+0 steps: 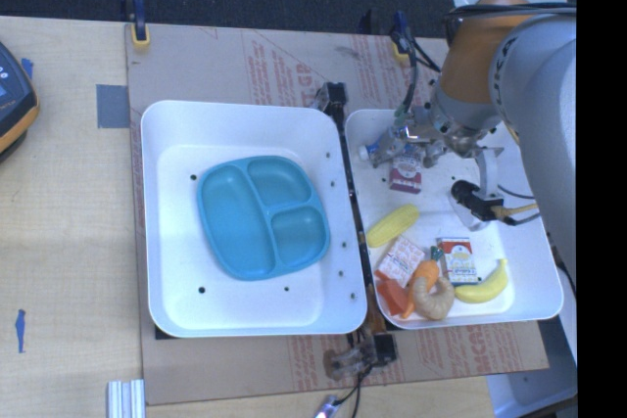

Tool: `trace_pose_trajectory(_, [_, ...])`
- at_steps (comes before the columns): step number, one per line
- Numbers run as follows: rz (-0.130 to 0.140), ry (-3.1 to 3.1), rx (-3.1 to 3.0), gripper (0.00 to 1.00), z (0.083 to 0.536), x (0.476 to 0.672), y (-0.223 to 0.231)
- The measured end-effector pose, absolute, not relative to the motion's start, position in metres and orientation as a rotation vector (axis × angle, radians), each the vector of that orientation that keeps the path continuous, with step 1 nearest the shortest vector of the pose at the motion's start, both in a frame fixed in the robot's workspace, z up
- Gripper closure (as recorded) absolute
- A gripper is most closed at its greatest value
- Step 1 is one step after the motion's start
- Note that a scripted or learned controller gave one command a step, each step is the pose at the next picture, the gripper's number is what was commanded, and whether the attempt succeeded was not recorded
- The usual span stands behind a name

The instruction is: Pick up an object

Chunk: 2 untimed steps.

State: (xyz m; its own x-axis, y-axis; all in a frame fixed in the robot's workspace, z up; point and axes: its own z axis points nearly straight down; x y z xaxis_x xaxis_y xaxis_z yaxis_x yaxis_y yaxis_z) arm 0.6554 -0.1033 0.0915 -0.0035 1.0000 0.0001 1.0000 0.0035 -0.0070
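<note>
Red-and-white packet [405, 175]: flat on the floor of the right bin [529, 308], toward its far left corner, apart from the other items.
Gripper [411, 144]: just over the packet's far edge, close above or touching.
Jaw state: cannot tell; metalwork too small and cluttered.
Step in hand: judged as closing in on the packet.
Doing it well: centre over the packet, descend straight, grip across the narrow side; thin and flat, so likely to slip.
Neighbours: yellow corn cob [392, 223] near the left wall; banana [487, 285], bagel [434, 300] and small box [457, 260] along the near edge, well apart.
Left bin [157, 210]: blue divided tray [263, 215].
Hard to make out: packet's print; contact between gripper and packet; right bin's far right corner, covered by the arm.
</note>
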Motion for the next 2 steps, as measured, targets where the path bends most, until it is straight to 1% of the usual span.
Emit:
trace_pose_trajectory(1, [0.015,-2.221,-2.215,0.00,0.0918,0.6548,-0.0967])
trace_pose_trajectory(2, [0.016,-2.223,-2.209,1.00,0.1017,0.6545,-0.0962])
